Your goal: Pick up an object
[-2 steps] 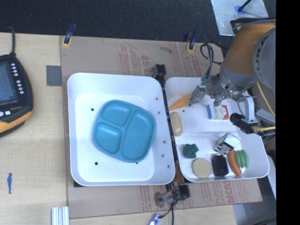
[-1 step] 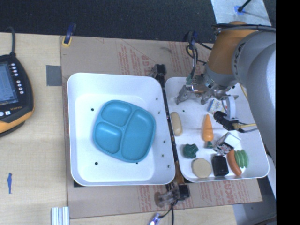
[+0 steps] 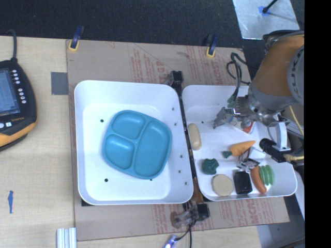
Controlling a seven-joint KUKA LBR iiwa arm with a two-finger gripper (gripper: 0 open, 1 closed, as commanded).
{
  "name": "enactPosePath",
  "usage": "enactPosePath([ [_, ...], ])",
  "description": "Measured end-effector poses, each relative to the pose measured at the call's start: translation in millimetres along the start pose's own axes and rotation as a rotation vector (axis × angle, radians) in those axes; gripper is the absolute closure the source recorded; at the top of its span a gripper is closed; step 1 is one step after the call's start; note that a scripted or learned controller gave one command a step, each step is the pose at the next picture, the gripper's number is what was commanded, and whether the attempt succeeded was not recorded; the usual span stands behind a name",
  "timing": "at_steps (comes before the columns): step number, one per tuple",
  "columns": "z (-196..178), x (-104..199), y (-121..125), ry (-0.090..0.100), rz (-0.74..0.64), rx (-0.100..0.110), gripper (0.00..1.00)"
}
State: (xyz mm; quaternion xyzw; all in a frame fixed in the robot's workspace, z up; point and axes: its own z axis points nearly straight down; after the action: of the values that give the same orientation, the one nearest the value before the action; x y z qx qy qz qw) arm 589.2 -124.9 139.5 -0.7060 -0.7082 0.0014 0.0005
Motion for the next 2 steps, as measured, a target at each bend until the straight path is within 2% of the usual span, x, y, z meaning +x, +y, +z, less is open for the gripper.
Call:
enactPosePath([
  [1,48,-64,-39,-0.001,-0.001,0.002,0.0],
  [2,45,-87,49,0.001,0.0,-0.001,0.0],
])
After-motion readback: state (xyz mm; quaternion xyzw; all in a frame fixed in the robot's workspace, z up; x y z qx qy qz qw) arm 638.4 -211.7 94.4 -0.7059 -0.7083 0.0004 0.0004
